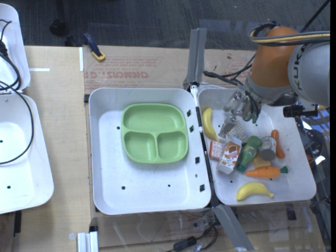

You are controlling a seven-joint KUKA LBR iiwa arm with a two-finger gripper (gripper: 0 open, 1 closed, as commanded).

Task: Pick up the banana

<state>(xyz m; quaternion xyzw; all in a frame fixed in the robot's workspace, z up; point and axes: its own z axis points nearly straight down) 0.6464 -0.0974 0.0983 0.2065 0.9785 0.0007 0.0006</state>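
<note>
Banana (208, 123): one lies along the left wall of the right bin (307, 190), at roughly 9 o'clock from that bin's centre, long axis running up and down the frame. A second banana (254, 192) lies near the bin's front edge at about 6 o'clock, curved, well apart from the first.

Camera view. The gripper (229, 125) hangs over the upper-left part of the right bin, at 3 o'clock from the first banana and just beside it. Its fingers (227, 126) point down toward the bin floor; whether they are spread or pressed together cannot be told at this resolution, and nothing is seen between them. The gripper appears clear of both bananas.

At 6 o'clock from the gripper sits a cluster: two small cartons (223, 154), a green bottle (247, 151), a can (267, 149) and two carrots (265, 172). The left bin (102, 156) bears a green divided plate (155, 133) near its centre.

Task status, as a judgement: no grasp is achieved; both bananas rest on the bin floor. Remaining steps: align over one banana, most plausibly the near one at 9 o'clock, descend, close across its narrow width, lift. The bin wall next to that banana limits finger clearance.
</note>
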